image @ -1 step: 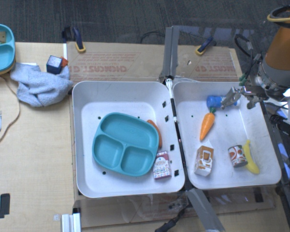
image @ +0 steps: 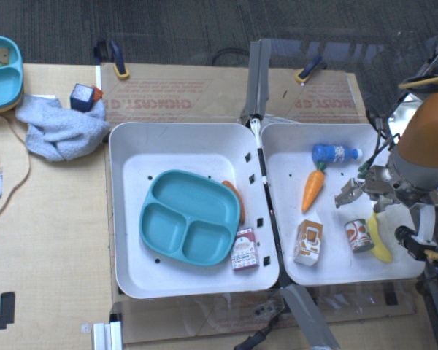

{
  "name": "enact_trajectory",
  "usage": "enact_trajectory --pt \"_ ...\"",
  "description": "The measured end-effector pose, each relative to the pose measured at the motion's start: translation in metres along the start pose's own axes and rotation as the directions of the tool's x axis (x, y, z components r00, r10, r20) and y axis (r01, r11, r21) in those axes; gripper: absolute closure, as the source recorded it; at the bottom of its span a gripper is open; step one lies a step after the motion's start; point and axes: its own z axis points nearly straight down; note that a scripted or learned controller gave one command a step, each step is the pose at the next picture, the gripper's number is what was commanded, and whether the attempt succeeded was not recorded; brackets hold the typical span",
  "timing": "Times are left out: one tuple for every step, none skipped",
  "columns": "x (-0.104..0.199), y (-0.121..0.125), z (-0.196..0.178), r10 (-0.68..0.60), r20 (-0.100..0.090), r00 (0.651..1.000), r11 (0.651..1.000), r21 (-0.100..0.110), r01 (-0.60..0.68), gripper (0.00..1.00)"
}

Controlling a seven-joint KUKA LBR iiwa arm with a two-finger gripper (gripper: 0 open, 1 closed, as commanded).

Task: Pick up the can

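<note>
the can lies tipped on its side in the right bin, touching the banana, long axis slanting up-left to down-right; the gripper hangs just above it, seemingly staged for descent, grip state cannot be determined.

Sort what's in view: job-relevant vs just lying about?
Job:
can, lying in the right bin
gripper, above that bin, near the can

Lying about:
right bin: blue bottle, carrot, small carton, banana
left bin: teal divided plate, small box
bench: grey cloth
</note>
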Motion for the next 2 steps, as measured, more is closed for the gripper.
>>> enact_trajectory --pt "-0.0033 -0.0508 0.0223 0.083 -0.001 0.997 0.997 0.0 -0.083 0.0" --pt "-0.004 -0.0505 0.0133 0.086 0.0 0.996 0.996 -0.001 -0.086 1.0"
